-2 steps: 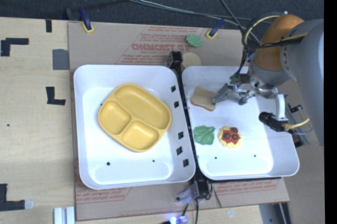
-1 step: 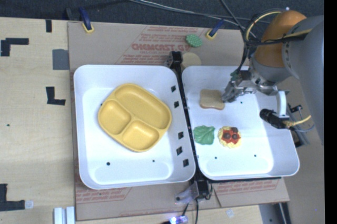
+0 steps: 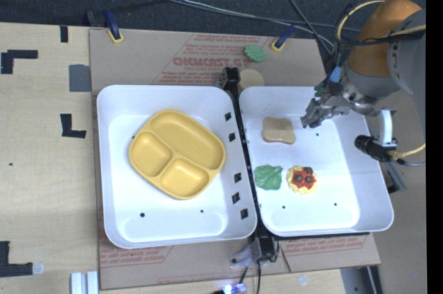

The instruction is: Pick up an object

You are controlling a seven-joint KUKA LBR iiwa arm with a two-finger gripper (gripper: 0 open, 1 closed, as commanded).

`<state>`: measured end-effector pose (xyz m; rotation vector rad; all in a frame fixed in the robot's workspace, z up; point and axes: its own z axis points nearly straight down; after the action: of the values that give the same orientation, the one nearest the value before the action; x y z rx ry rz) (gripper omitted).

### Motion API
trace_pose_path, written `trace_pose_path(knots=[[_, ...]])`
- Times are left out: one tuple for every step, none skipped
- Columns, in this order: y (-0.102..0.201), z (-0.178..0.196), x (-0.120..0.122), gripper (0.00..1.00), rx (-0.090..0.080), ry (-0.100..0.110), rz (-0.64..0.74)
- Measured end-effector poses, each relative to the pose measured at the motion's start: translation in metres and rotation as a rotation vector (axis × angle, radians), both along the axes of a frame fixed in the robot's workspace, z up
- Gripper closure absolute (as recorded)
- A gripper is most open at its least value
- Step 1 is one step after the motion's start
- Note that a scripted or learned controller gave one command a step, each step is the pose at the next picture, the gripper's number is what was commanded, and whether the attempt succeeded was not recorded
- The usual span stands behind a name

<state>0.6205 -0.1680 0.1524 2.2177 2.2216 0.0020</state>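
The right bin (image 3: pixel 360 213) holds three small items: a tan bread-like slice (image 3: pixel 278 131) near its back left, a green leafy piece (image 3: pixel 268 176) at the left, and a yellow and red round piece (image 3: pixel 302 179) beside it. My gripper (image 3: pixel 311 117) hangs over the back of that bin, just right of the tan slice, with nothing seen between its fingers. Its tips are dark and small against the white floor.
The left bin (image 3: pixel 118 216) contains a yellow divided plate (image 3: pixel 177 153). A small green object (image 3: pixel 255 52) lies on the cardboard behind the bins. Black clips run along the seam between the bins. Cables trail across the dark floor at the back.
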Motion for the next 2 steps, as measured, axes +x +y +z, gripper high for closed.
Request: trace_pose_path(knots=[[0.003, 0.05, 0.01, 1.0, 0.0, -0.001, 0.0], [-0.003, 0.111, 0.017, 1.0, -0.001, -0.003, 0.0]])
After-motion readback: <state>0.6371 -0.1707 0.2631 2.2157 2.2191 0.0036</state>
